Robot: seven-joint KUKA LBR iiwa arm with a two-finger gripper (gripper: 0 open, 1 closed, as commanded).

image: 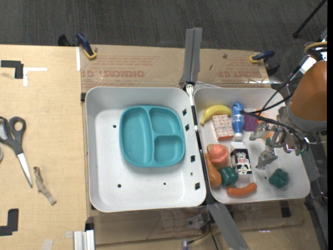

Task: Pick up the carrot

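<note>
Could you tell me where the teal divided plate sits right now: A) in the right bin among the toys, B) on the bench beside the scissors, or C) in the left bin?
C: the teal divided plate lies flat in the left bin, apart from the toys.

left bin (pixel 99 155): divided plate (pixel 153 136) sits in it
right bin (pixel 296 189): carrot (pixel 212 172) along its left wall, banana (pixel 215 111) at the back, sausage (pixel 242 190) up front
bench, far left: scissors (pixel 15 142)
</note>
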